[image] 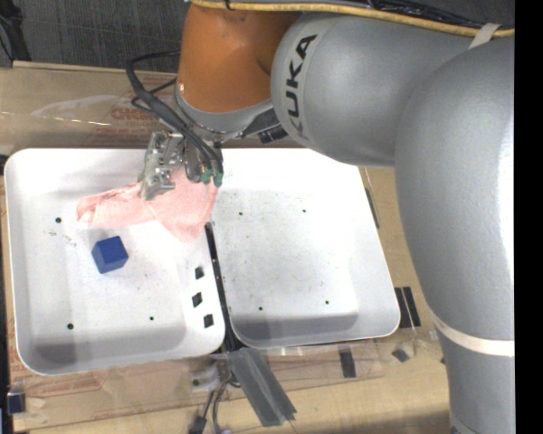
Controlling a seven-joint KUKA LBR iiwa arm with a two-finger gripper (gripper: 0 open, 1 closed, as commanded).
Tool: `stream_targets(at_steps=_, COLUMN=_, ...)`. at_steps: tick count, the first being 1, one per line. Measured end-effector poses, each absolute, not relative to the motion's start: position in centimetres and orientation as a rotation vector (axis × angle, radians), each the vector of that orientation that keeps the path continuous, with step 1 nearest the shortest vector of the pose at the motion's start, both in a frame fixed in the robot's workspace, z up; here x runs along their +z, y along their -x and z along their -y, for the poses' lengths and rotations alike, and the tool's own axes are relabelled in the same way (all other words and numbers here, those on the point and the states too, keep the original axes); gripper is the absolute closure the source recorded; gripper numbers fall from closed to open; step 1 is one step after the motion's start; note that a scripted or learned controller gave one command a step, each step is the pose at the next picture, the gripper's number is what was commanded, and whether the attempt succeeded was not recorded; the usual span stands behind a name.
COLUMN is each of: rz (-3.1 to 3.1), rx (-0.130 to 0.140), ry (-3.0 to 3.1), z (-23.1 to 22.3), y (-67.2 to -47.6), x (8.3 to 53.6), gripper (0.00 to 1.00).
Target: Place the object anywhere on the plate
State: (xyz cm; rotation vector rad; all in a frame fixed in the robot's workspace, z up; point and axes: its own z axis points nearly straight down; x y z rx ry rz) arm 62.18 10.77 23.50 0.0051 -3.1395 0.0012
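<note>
Hand [167, 172] hangs over the pink cloth [167, 208] at the left bin's [36, 242] back edge; I think it's still grabbing; blue block [109, 253] sits nearby; next comes lifting.

Arm [407, 107]: one, grey, large in the picture, entering from the right and bending toward the far middle. Lettering "KUKA" shows on the rounded joint. Orange band [222, 48]: broad, sits above the wrist at the far centre, with black cables looping off its left side. Wrist: points downward and slightly left. Gripper [163, 172]: metal, hangs below the wrist; whether its parts are spread or closed is too small to tell.
</note>
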Motion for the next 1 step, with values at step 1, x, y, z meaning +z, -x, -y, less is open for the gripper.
stream_targets(at_steps=1, rz=3.140, rx=0.001, ry=-0.005, z=-10.76, y=-62.20, x=23.51, gripper=0.00)
